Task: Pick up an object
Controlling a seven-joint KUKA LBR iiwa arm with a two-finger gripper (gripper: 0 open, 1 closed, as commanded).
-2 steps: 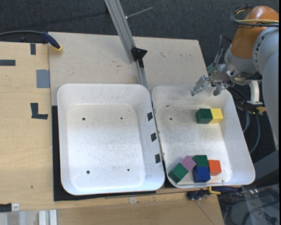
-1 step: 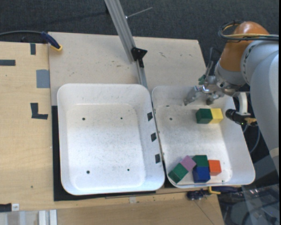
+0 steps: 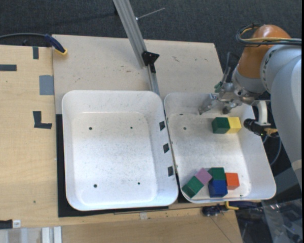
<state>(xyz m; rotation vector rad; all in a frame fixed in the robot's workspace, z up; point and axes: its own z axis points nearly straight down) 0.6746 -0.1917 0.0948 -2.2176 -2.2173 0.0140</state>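
The tool (image 3: 213, 103) hung over the far end of the right bin (image 3: 192, 151), just beyond the green block (image 3: 221, 125), and whether it was spread or pressed together could not be told; nothing showed between its parts. Relative to the right bin: at its near end lay a cluster of blocks, a dark green one (image 3: 193, 186), a pink one (image 3: 203, 175), a blue one (image 3: 218, 188) and an orange one (image 3: 232, 180), packed so they touched. Toward its far end the green block sat touching a yellow block (image 3: 234, 124), both just beside the tool. That far pair looked the likeliest target. To do the step well, the tool would probably need to come down square over one block, straddling its free sides and not the face shared with its neighbour, and settle low before closing; the touching neighbour risked being nudged or caught. Left of the right bin stood the left bin (image 3: 71, 135), its floor speckled with grey marks. Both rested on a pale wooden bench (image 3: 106, 70) with grey tape patches (image 3: 46, 84). Beyond the right bin a metal rail (image 3: 131, 24) slanted across, and a dark carpet (image 3: 192, 9) lay past the bench.
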